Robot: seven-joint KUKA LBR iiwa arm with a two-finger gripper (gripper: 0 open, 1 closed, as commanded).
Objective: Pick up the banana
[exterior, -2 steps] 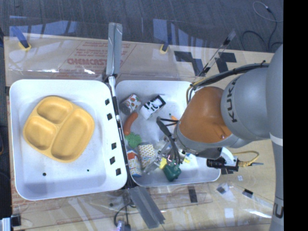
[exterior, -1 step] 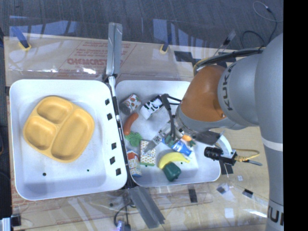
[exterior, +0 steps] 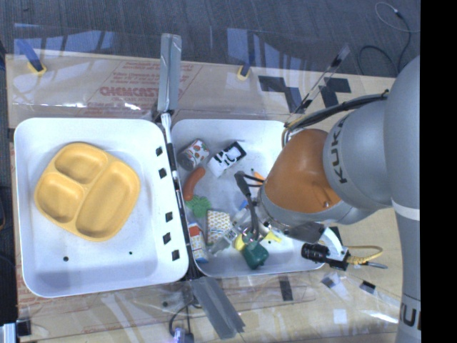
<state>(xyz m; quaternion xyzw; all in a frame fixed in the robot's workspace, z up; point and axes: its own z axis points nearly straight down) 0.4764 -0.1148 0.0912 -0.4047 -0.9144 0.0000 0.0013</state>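
The banana [exterior: 274, 237] shows as small yellow patches low in the right bin [exterior: 214, 128], mostly hidden under the arm's wrist. My gripper [exterior: 248, 224] hangs over the lower middle of that bin, right beside the yellow patches and just above a dark green object [exterior: 256, 256]. The orange band and grey body of the arm cover the bin's right half. Nothing can be made out held in the gripper.
In the right bin lie an orange-red sausage shape [exterior: 193, 183], a green toy [exterior: 198, 207], a small white can [exterior: 194, 152], a black-and-white box [exterior: 228, 156] and a patterned packet [exterior: 218, 226]. The left bin [exterior: 43, 263] holds a yellow divided plate [exterior: 87, 189].
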